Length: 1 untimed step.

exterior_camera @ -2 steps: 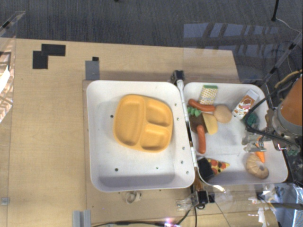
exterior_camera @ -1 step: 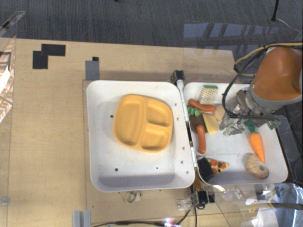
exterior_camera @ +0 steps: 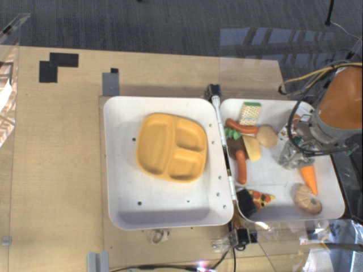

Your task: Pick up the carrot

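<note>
- We see the gripper lowered at the carrot's 11 o'clock, presumably to approach its thick end.
- We cannot tell its jaw opening.

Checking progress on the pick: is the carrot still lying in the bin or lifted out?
Lying in the right bin: the carrot rests on its floor beside the gripper.

End effector low in the right bin, just beside the carrot; yellow tray in the left bin.
</note>
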Tool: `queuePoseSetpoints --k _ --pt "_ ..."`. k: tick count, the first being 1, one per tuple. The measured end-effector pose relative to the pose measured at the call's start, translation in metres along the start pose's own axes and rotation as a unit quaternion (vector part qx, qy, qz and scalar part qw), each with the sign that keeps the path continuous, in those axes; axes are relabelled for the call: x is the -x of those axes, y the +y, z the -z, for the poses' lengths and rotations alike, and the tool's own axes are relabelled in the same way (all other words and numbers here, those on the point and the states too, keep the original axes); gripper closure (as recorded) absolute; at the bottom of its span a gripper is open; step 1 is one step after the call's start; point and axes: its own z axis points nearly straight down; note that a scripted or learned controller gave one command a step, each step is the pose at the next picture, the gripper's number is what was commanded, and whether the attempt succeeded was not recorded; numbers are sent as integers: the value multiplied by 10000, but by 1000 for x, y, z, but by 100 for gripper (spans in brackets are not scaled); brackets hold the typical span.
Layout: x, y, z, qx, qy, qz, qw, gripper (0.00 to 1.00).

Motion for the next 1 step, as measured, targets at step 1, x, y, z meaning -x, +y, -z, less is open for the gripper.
queuePoseSetpoints --k 1 --pt "1 1 -1 8 -4 3 10000 0"
